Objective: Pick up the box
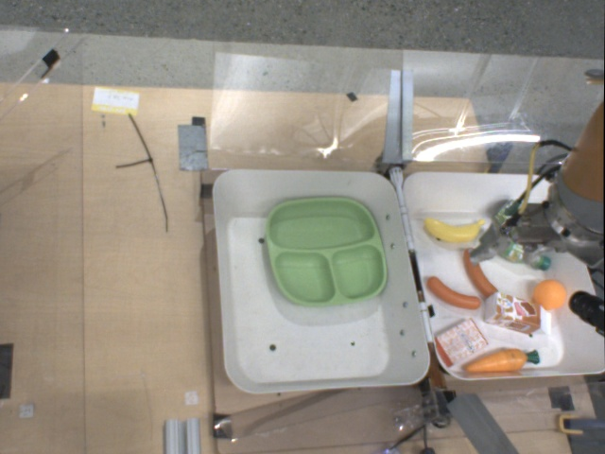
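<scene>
A small red and white box (517, 312) lies in the right bin (425, 197), near its front, just left of an orange (549, 295). A flatter pink and white packet (460, 340) lies further left, by the front corner. My gripper (508, 238) hangs over the middle of the right bin, behind the box and apart from it, close to the top of a red sausage (476, 272). Nothing is visibly held in it.
The right bin also holds a banana (453, 230), a second sausage (454, 294) and a carrot (498, 359). A green divided plate (326, 251) sits in the left bin (236, 348). The grey arm (581, 183) comes in over the right bin's right side.
</scene>
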### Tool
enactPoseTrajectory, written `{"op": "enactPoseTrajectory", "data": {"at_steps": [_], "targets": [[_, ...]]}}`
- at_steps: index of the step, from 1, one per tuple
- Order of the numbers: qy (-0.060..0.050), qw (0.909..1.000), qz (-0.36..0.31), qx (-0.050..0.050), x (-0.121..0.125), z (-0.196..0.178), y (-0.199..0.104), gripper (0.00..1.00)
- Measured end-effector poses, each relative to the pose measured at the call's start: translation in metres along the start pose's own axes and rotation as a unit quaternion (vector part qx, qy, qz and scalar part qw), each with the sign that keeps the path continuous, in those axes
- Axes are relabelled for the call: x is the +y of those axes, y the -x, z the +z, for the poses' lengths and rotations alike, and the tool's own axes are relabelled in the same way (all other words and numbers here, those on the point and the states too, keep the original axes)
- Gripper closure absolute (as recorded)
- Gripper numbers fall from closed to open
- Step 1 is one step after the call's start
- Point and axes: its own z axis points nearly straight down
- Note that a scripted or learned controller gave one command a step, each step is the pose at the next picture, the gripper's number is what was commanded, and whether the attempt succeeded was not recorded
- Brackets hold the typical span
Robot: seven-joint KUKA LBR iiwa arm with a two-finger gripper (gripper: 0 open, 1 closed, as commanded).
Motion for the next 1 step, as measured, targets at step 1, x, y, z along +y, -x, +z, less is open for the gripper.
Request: {"op": "enactPoseTrajectory", "data": {"at_steps": [1], "targets": [[-0.002,0.9877,0.156,0.0,-0.0143,0.0967,0.0028,0.0]]}}
